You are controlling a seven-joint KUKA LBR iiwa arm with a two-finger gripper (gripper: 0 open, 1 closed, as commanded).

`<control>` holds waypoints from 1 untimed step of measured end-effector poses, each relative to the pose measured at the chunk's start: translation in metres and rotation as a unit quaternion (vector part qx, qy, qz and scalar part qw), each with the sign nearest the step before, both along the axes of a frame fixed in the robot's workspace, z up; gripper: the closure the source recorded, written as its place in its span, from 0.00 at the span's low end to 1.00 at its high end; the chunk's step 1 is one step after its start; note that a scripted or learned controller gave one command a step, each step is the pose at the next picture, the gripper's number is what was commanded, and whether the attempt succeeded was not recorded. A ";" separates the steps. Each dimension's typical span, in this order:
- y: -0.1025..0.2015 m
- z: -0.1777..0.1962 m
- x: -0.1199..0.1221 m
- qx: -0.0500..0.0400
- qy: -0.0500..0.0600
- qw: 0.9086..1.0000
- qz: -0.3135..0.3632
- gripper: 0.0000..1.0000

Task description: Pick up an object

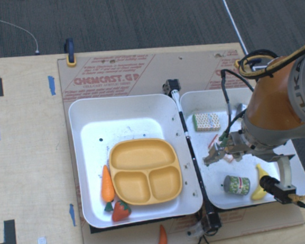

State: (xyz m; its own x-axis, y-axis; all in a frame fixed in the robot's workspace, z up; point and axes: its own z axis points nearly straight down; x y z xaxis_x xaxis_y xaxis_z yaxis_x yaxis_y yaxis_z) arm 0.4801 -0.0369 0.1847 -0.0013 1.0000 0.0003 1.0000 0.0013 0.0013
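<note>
The arm's gripper (215,156) hangs over the right bin (218,201), near its middle, and whether it is spread or pressed together cannot be told, since the arm's grey and orange bulk covers most of it from above. The nearest thing to pick is the small green can (236,185), lying on its side just below and a little right of the gripper, its long axis running roughly left to right. A yellow banana (262,182) lies just right of the can, partly under the arm. A speckled box (206,121) sits further up the bin. Nothing shows between the gripper's tips
</note>
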 end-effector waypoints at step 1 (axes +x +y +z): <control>0.000 0.000 0.000 0.000 0.000 1.000 0.000 0.00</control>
State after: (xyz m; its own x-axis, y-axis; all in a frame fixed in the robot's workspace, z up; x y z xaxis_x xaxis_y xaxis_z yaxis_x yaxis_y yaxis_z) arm 0.4801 -0.0369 0.1847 -0.0013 1.0000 0.0003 1.0000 0.0013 0.0013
